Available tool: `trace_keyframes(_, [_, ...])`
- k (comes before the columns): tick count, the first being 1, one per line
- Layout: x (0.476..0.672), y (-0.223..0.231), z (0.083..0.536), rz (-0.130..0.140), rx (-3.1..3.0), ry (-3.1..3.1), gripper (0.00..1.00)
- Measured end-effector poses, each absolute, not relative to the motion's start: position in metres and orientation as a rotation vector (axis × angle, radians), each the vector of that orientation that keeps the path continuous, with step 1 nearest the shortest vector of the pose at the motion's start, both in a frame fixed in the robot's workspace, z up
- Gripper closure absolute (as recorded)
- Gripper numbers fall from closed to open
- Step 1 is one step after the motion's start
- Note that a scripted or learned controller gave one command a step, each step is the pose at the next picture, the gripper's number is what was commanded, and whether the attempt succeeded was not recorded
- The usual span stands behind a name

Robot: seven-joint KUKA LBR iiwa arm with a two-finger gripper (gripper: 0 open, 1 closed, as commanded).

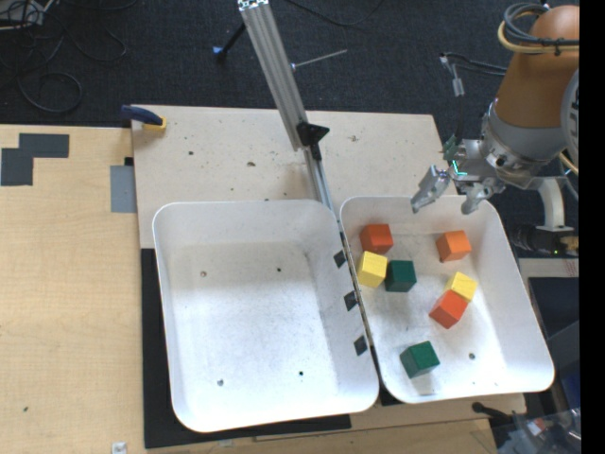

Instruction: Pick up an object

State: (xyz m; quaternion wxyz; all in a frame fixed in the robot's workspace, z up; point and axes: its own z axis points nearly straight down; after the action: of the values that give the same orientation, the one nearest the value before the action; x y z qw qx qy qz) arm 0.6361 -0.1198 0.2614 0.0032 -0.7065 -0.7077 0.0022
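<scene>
The right bin (496, 343) holds several small cubes: an orange-red one (376, 237), a yellow one (372, 269) touching a dark green one (400, 275), an orange one (454, 245), a second yellow one (463, 285) resting against a red-orange one (449, 308), and a green one (419, 358) near the front. My gripper (448, 197) hangs over the bin's back rim, above and behind the orange cube. Its fingers are spread open with nothing between them.
The left bin (255, 320) sits beside the right one, with black clips along the shared wall. A slanted aluminium bar (282, 83) rises from behind the bins' junction. A blue and yellow clamp (144, 117) lies at the board's back left corner.
</scene>
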Motion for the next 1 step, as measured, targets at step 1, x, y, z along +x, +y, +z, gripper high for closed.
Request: trace_keyframes(1, [0.6368,-0.1198,0.2639,0.003,-2.217,-2.222,0.00])
